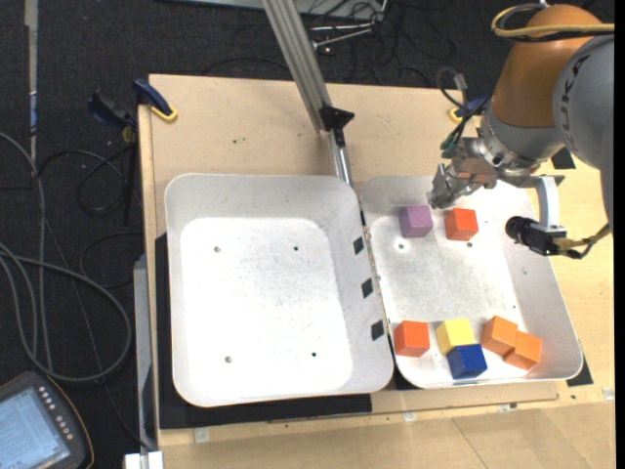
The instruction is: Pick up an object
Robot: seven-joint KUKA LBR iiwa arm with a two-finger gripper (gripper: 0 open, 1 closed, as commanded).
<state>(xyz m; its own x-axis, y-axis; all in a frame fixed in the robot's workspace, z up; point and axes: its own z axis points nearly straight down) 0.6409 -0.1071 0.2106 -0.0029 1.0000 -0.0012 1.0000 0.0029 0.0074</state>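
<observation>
Two shallow white bins sit side by side on the surface (244, 125). The left bin (186, 262) shows only a speckled floor. The right bin (547, 291) holds the blocks. A purple cube (415, 220) and an orange cube (461, 224) lie near its far edge, close together but apart. Along its near edge sit an orange block (411, 338), a yellow block (454, 335) with a blue block (467, 361) touching its near side, and two orange blocks (513, 341) pressed together toward the near right corner.

The end effector (447, 191) hangs over the far edge of the right bin, just above and between the purple and orange cubes; nothing is visible between its tips, and whether it is open or closed cannot be told.

A metal pole (303, 57) slants across the far part of the surface to the gap between the bins. A blue clamp (146, 96) grips the far left corner. Cables (59, 213) trail on the floor to the left.
</observation>
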